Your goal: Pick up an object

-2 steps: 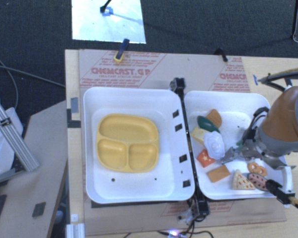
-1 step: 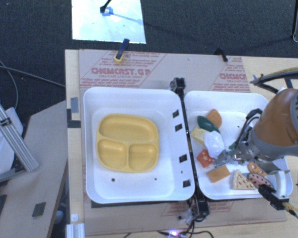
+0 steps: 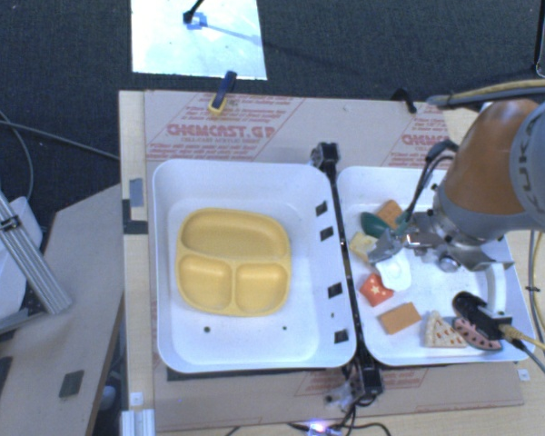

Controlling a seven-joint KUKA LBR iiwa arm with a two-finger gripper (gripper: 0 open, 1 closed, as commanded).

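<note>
At the front of the right bin (image 3: 518,352), a toy pizza slice (image 3: 443,331) and an orange square (image 3: 399,317) are seen. The gripper (image 3: 388,243) is lowered over the small toys by the bin's left wall; whether anything is held cannot be told. A straight lift is called for next, with more room rightward.

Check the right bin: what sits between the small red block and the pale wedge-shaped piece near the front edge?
In the camera view, a flat orange-brown square tile lies between the small red block and the pale wedge-shaped piece, on the right bin's floor.
</note>
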